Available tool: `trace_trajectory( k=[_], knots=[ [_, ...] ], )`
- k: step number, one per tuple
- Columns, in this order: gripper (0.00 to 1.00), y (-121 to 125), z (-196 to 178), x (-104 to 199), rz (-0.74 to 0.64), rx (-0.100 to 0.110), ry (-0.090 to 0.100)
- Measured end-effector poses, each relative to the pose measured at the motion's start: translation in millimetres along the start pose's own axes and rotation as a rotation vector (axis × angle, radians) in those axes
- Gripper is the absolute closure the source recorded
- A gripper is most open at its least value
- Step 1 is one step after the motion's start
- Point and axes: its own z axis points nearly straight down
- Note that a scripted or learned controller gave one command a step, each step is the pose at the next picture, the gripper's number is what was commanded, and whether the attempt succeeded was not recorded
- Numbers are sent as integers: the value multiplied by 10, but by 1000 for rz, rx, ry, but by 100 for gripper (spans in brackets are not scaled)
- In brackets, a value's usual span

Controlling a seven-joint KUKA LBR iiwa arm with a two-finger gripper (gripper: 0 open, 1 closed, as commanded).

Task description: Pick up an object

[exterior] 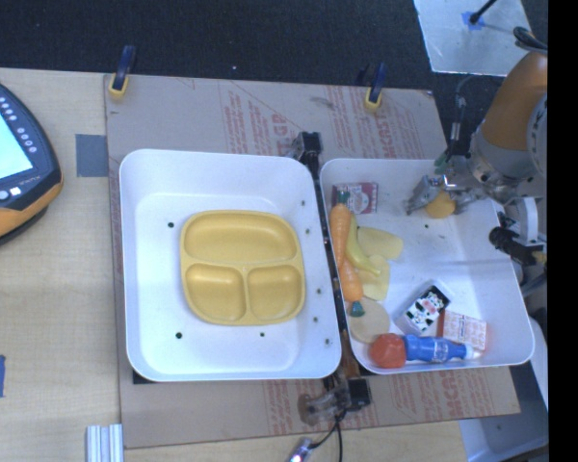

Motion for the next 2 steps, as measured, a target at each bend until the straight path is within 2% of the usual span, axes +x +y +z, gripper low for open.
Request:
trace_trajectory(
  k=[1, 2],
  knots=[
    [100, 3, -105, 2, -4, 1, 0],
    [100, -1, 0, 511, -1, 2, -1]
  ],
)
